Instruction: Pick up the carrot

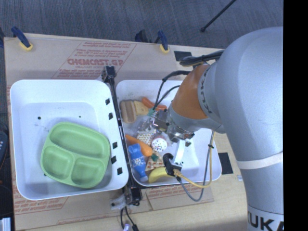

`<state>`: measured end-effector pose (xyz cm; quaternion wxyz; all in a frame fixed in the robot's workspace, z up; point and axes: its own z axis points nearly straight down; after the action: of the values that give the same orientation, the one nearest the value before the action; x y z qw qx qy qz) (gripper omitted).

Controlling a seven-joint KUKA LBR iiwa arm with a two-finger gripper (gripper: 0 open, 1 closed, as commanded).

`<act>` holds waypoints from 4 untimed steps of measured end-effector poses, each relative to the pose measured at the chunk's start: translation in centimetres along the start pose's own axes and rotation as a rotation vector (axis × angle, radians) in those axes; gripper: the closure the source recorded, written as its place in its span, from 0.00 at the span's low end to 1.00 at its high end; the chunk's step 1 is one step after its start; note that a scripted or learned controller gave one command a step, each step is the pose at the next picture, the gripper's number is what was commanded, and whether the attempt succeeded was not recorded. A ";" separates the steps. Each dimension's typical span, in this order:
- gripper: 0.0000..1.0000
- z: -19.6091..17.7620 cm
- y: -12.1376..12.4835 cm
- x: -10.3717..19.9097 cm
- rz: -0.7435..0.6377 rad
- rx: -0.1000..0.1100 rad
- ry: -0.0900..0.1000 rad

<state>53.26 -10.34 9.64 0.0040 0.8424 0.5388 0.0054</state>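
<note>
I'm low in the right bin (211,170), my gripper (155,124) above the carrot (138,144); finger state, can't tell.

Dark grey ribbed carpet floor (72,6) beyond the bench; brown printed cardboard bench cover (96,57); blue spring clamps (163,41) at its far edge.

Even bright overhead light, soft shadows, slightly soft focus, low resolution
</note>
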 end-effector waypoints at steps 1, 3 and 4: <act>0.00 0.0 -4.4 -1.0 -0.239 0.001 -0.002; 0.00 -14.9 1.2 -1.6 -0.312 0.014 -0.002; 0.00 -11.5 -6.2 0.3 -0.379 0.019 -0.002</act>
<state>47.56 -7.48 21.02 -0.0026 0.7260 0.6877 -0.0016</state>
